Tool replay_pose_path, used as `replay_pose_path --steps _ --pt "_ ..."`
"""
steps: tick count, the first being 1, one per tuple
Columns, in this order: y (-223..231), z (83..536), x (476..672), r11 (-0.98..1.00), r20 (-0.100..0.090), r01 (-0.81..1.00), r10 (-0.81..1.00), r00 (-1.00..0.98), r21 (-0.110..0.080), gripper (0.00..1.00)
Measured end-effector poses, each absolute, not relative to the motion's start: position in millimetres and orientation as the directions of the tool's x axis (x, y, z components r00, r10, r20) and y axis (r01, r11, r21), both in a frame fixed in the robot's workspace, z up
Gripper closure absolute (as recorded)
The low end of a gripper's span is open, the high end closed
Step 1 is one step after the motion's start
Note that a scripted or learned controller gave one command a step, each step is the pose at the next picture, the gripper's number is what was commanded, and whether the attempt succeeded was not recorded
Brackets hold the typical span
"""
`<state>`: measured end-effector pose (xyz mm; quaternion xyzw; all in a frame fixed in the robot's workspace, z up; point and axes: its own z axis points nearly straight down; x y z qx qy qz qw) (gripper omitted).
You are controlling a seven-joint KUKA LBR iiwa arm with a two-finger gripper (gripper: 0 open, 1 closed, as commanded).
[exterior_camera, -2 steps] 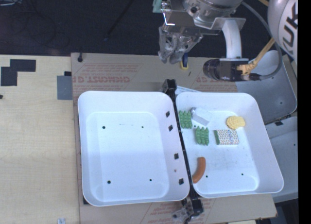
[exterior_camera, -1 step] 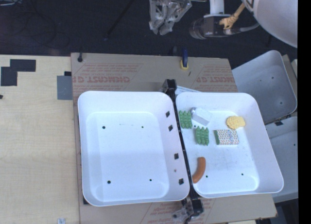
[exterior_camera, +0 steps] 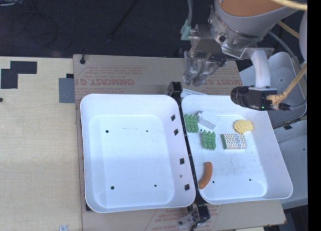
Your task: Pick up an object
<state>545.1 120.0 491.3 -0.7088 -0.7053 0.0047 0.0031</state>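
So the arm [exterior_camera: 251,4] is reaching in from the right, grey with that orange band, and its gripper [exterior_camera: 196,77] is hanging above the back edge of the right bin [exterior_camera: 271,175], over the brown cardboard sheet [exterior_camera: 130,77] the bins sit on. It's not down among the objects at all, it's up and clear of them. The business end is a blurry grey tangle from where I'm standing, so honestly I can't tell whether the jaws are wide or closed, and I see nothing gripped there.

All the stuff to pick is in the right bin, mostly bunched toward its back left part. There's a green ridged block [exterior_camera: 190,123] right by the divider between the bins, and a second green block [exterior_camera: 208,140] a bit closer to the front and to the right of it. A small pale grey-white piece [exterior_camera: 207,120] lies just beside the first green block. Further right is a round yellow waffle-looking thing [exterior_camera: 243,126], and just in front of it a flat square pad with a speckled pastel pattern [exterior_camera: 234,141], nearly touching the second green block. Down by the divider, well apart from the rest, lies an orange-brown sausage shape [exterior_camera: 205,175].

The left bin [exterior_camera: 90,150] is next to it on the pale wooden bench [exterior_camera: 35,150].
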Motion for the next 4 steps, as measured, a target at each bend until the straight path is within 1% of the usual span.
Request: replay_pose_path --steps 1,2,3,4 --pt "116 418 500.1 -0.002 -0.003 1.0 1.0 0.002 -0.014 1.0" --pt "170 545 474.7 0.008 0.005 1.0 1.0 -0.008 0.009 1.0" --pt "168 537 475.5 0.003 -0.002 1.0 1.0 -0.003 -0.005 0.0" --pt "226 537 475.7 0.005 -0.001 1.0 1.0 -0.005 -0.004 0.0"
